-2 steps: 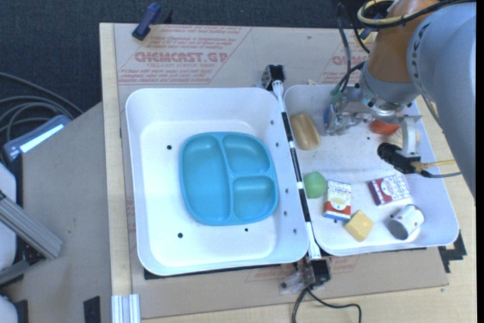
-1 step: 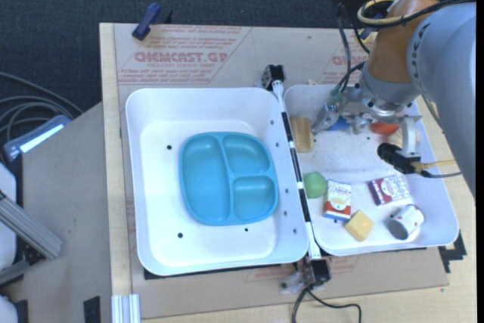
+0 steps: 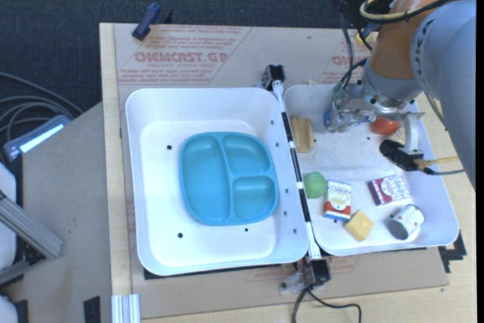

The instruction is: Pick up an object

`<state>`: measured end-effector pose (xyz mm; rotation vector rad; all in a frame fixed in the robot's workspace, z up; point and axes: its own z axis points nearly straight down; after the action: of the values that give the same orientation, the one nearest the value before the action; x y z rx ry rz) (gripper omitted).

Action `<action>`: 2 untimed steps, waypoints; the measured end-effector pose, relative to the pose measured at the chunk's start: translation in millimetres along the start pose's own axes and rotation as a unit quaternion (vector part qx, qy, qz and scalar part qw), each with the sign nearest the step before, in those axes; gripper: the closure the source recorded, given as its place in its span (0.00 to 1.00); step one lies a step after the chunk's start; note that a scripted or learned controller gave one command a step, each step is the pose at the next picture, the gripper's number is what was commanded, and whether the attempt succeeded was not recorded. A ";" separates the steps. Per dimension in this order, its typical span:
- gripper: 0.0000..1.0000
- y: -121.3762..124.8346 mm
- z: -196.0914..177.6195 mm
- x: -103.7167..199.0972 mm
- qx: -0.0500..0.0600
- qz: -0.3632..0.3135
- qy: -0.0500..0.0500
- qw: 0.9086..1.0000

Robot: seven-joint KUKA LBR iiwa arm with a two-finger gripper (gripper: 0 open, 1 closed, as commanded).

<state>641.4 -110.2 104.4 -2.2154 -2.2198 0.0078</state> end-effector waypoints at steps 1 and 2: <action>0.00 -0.2 0.3 0.1 0.000 0.000 0.000 1.000; 1.00 0.3 -10.1 0.2 -0.001 0.000 -0.001 1.000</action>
<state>641.8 -110.0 114.5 -2.2156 -2.2220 0.0075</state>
